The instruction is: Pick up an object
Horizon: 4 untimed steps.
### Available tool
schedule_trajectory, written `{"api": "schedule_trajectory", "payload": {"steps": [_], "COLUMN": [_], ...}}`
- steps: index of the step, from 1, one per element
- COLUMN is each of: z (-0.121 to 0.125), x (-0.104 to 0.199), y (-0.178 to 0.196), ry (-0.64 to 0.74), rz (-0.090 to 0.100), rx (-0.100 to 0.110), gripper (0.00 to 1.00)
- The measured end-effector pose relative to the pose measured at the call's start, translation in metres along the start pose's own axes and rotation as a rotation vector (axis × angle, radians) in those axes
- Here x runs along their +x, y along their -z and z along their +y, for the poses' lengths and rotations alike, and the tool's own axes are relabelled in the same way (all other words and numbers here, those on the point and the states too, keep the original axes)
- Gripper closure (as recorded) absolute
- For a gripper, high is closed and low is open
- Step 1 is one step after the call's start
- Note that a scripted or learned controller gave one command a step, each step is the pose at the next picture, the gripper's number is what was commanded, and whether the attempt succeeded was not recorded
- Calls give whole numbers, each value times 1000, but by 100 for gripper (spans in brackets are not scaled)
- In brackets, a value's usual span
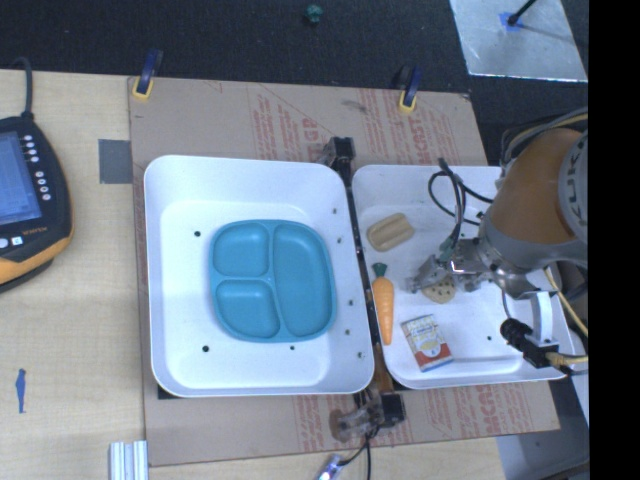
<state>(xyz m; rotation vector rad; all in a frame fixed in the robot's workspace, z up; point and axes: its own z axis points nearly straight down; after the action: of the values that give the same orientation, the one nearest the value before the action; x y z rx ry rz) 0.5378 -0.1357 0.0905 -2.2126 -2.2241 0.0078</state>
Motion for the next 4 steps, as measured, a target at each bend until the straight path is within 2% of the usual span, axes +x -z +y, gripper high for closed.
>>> {"api": "schedule_trajectory", "payload": {"steps": [1, 2, 3, 4], "z": [62, 9, 41, 115], "x": [-3, -12, 16, 0], "y": [2, 1, 2, -1], "ry": [-2, 0, 2, 0], "rz": [1, 0, -1, 2], "rx": [-4, -2, -3, 11], "gripper": [0, 0, 0, 0]}}
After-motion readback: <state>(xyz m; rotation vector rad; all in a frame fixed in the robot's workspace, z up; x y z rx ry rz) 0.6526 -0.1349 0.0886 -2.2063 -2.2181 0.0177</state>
